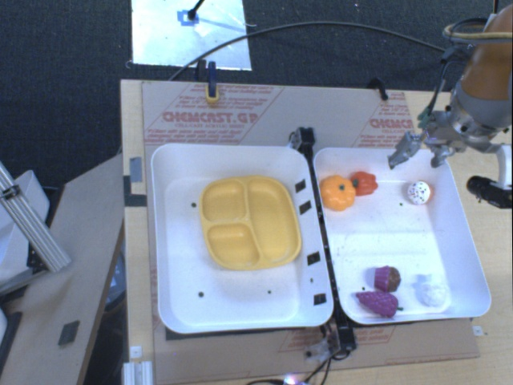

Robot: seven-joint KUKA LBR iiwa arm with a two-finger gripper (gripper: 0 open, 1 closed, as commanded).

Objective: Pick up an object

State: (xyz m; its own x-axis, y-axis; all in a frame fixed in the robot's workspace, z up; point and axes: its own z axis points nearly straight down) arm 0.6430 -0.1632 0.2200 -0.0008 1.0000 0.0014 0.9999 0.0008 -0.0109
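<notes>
The gripper [420,153] hangs over the far edge of the right bin [465,239], its two fingers spread apart with nothing between them. Just below it lies a white speckled ball [418,192]. An orange pumpkin-like toy [337,192] and a red pepper-like toy [365,183] sit together at the bin's far left. Near the front of the bin are a dark red berry-shaped piece [387,277], a purple piece [377,302] and a small white object [432,292].
The left bin [172,239] holds a yellow divided plate [248,220]. Black clips [312,231] run along the seam between the bins. A cable [321,26] arcs over the back of the bench. A grey rail [28,223] stands at the left.
</notes>
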